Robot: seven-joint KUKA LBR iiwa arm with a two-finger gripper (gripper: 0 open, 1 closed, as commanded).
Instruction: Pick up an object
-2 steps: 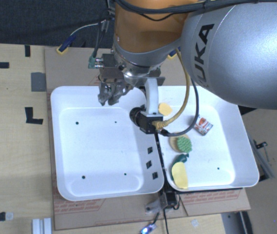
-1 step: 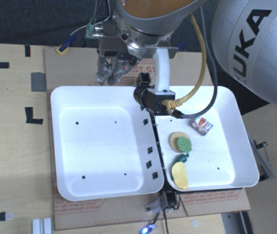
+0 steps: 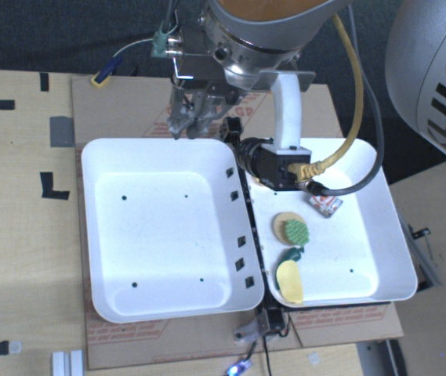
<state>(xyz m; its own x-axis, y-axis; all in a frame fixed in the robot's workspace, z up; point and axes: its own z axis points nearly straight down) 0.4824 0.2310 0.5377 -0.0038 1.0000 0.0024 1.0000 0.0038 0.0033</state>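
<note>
My gripper [image 3: 193, 116] hangs under the big grey and orange wrist, over the far rim of the left bin [image 3: 105, 210], near its back right corner. Nothing is visible in it. The objects lie in the right bin [image 3: 364, 265]. A tan round piece with a green textured disc [image 3: 291, 229] on it sits near the bin's left side. In front of it lies a yellow piece with a teal tip [image 3: 289, 279]. A small red and white item [image 3: 326, 204] rests further back.
A black fitting [image 3: 270, 167] with a white tube [image 3: 288, 116] and a yellow hose [image 3: 348, 143] hangs over the right bin's back left corner. A row of black clips [image 3: 242, 225] marks the wall between the bins. The arm's bulk covers the top of the view.
</note>
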